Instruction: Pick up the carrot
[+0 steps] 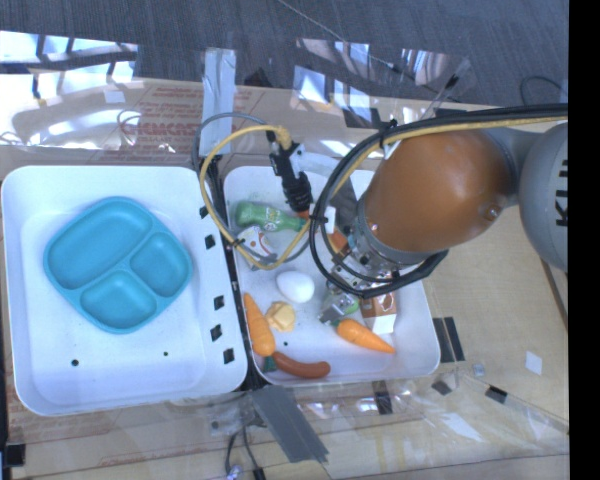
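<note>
An orange carrot lies near the front right of the right bin, tip pointing right. A second long orange piece lies along that bin's left wall. My gripper hangs low over the bin, just above and left of the carrot's thick end. The wrist's orange band hides much of the bin's back right. I cannot see anything held.
A white egg, a yellow piece, a brown sausage, a green bottle and a small box share the right bin. Cables loop over its left wall. A blue divided plate sits in the left bin.
</note>
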`<state>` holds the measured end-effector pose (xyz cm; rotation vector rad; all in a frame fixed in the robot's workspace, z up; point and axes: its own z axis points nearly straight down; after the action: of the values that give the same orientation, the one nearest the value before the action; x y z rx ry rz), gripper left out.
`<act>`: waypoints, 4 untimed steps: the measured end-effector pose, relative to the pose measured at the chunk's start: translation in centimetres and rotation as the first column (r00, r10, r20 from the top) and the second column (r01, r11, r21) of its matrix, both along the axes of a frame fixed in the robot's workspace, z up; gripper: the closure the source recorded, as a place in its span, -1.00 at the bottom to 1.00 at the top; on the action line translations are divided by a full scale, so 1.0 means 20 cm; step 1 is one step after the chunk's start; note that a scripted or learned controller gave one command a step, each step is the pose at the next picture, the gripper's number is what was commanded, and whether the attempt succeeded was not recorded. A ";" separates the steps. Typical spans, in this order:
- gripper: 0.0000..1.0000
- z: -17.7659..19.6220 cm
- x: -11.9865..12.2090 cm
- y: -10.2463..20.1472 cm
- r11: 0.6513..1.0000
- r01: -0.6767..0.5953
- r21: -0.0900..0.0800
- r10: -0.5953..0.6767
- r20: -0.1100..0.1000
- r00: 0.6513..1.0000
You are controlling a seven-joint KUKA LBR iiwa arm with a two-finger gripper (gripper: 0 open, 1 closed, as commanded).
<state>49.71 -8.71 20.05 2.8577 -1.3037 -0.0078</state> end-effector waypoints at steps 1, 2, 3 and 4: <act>1.00 -0.05 0.24 0.07 0.968 -0.249 0.002 0.249 0.002 0.968; 1.00 -0.04 0.28 0.11 0.796 -0.605 0.002 0.605 0.009 0.796; 1.00 -0.05 0.45 0.40 0.788 -0.616 0.003 0.616 0.004 0.788; 1.00 0.65 0.49 0.14 0.792 -0.610 -0.006 0.610 0.015 0.792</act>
<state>59.42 -5.88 32.95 3.1297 -0.3130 0.0166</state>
